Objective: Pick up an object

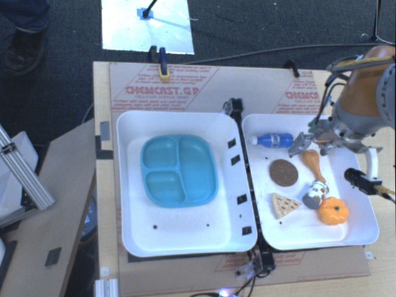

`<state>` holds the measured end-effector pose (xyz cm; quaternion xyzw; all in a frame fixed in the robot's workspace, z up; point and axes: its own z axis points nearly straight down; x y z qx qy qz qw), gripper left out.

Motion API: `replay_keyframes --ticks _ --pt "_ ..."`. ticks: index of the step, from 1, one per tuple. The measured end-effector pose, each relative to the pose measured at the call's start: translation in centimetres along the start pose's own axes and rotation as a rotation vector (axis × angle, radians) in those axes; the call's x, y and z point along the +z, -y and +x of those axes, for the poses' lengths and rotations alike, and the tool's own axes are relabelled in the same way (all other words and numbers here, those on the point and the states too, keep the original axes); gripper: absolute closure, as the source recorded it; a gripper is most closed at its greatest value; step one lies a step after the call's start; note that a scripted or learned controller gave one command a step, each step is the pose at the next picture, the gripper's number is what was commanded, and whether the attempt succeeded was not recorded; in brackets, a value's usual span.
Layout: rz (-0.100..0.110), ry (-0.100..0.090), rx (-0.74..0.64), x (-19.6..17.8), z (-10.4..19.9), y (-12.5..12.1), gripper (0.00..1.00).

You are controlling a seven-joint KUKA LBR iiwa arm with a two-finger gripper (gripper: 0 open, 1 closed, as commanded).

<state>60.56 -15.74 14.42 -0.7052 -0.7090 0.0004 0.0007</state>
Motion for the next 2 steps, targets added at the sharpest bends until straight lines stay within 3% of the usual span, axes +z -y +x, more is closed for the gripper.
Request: replay_keyframes --ticks 1,2 --pt "-0.007 0.003 0.001 5.6 -0.4 -0.9 0.00" --pt "-0.006 0.002 0.001 4.5 -0.3 -0.8 1.00"
